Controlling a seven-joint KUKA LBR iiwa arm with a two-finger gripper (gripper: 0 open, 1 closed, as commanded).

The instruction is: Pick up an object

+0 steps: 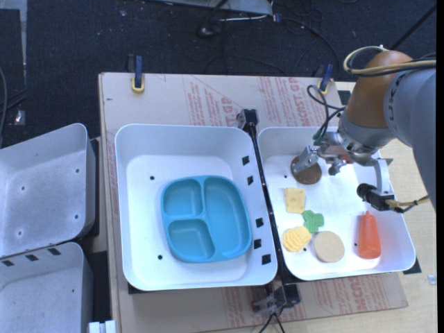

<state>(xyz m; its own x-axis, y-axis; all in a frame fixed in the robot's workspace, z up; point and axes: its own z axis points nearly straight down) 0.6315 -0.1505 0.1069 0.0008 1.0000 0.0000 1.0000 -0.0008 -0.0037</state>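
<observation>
The right bin [399,252] holds several small items. A brown round piece [306,172] lies at its back left, just below and to the left of my gripper [322,158], which hangs low over the back of that bin. In front of it are a pale yellow slab [295,200], a green piece [313,220], a ridged yellow piece [296,239] and a tan disc [329,247]. An orange-red stick-shaped item [368,236] lies at the bin's right side.
The left bin [139,151] contains a blue three-part tray [205,218]. A black divider runs between the bins [257,179]. Cables trail from the wrist over the right bin's back edge. A white lid [41,186] lies off the bench at left.
</observation>
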